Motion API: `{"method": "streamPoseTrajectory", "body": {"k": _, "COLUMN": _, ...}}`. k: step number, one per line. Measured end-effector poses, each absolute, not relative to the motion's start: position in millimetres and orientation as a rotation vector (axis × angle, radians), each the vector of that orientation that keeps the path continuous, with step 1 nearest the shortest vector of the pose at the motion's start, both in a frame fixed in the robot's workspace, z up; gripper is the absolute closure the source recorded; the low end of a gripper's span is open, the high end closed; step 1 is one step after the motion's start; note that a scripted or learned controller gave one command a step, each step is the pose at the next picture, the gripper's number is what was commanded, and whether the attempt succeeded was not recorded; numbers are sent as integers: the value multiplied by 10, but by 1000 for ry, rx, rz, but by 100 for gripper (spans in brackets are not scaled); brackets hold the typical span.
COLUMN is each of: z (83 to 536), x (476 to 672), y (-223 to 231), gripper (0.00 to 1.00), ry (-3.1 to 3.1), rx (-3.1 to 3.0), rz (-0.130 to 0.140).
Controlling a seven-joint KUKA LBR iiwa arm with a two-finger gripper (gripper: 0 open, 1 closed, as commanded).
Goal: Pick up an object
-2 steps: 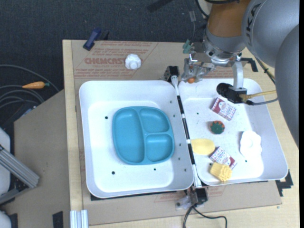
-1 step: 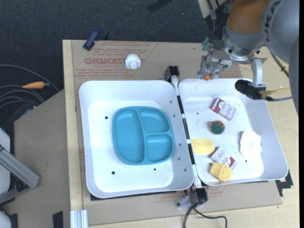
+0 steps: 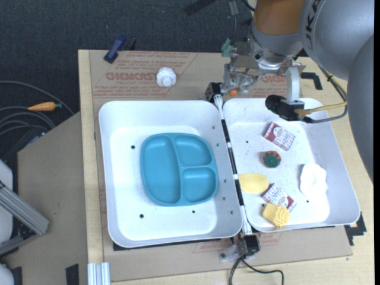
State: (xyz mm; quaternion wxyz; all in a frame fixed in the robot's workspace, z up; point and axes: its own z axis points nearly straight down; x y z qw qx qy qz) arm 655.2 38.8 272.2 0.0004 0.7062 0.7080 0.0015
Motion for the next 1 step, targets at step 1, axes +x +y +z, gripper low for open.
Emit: {"method": "streamPoseTrajectory", "body": {"k": 1, "z": 2656, "x": 6663, "y": 1197, "gripper": 100, "ry": 2224, "rx": 2219, "rz": 3}}
